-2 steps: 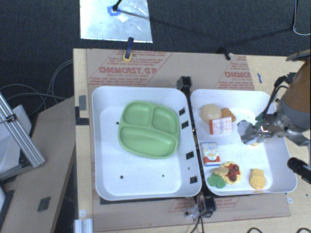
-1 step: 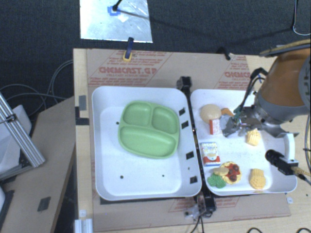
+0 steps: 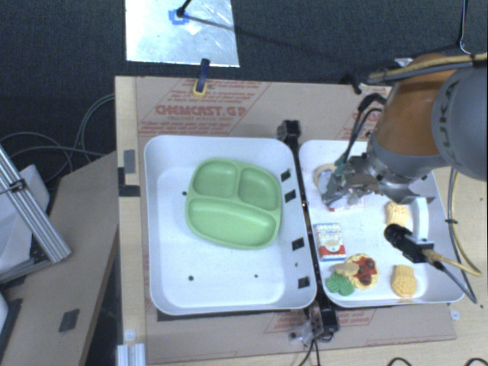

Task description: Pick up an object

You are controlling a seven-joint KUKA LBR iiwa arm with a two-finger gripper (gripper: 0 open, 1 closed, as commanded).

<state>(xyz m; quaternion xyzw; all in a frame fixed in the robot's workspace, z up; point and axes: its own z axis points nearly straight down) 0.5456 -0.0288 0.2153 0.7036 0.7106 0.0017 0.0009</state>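
My gripper hangs low over the back left part of the right bin, under the grey wrist and orange band. A pale ring-shaped thing lies right beside it, partly hidden by it. In front of the gripper lies a small white and red carton. A toy food piece in red and yellow with a green bit sits at the bin's front. A yellow waffle-like piece lies to its right, and another yellow piece lies just right of the gripper. I see nothing between the gripper's metal parts.
The left bin holds a green divided plate. A black-clipped divider separates the two bins. The arm covers the right bin's back right corner. Cardboard lies under both bins.
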